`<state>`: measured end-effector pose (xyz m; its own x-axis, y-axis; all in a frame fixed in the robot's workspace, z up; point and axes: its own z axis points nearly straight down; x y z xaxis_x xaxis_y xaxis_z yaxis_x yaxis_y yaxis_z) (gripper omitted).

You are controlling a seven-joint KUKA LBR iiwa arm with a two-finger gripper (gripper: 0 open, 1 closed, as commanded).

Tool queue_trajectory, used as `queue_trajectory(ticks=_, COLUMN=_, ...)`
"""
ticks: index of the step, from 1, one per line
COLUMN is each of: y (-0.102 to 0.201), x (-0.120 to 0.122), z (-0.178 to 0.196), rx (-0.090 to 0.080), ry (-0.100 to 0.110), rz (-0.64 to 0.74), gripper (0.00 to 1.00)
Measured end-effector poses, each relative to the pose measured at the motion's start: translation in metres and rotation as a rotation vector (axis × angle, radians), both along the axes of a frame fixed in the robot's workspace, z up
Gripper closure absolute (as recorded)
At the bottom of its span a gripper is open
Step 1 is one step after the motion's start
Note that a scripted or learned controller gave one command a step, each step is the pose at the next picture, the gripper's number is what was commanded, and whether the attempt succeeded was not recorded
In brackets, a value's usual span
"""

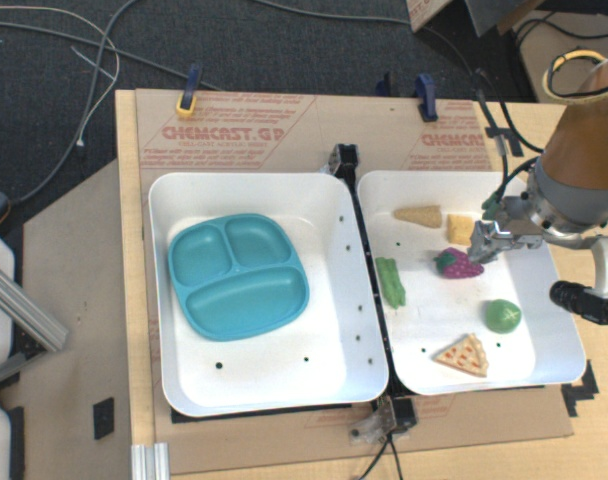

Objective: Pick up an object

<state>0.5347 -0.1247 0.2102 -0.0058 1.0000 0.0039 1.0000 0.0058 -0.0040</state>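
On the counter, the left bin carried a teal divided plate. In the right bin, a green pod lay lengthwise by the left wall. Further right, the purple grape bunch sat just left of and below the claw, seemingly touching its tip. Whether the claw was open or gripping anything could not be told.

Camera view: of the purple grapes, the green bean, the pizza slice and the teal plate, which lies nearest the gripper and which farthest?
1. Purple grapes, right by the gripper.
2. Green bean, at the right bin's left edge.
3. Pizza slice, at that bin's front; close to the bean's distance.
4. Teal plate, in the left bin.
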Motion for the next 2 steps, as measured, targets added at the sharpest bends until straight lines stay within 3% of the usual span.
queue_trajectory(ticks=2, y=0.11, x=0.034, z=0.002, rx=-0.001, ry=-0.004, rz=0.001, gripper=1.0)
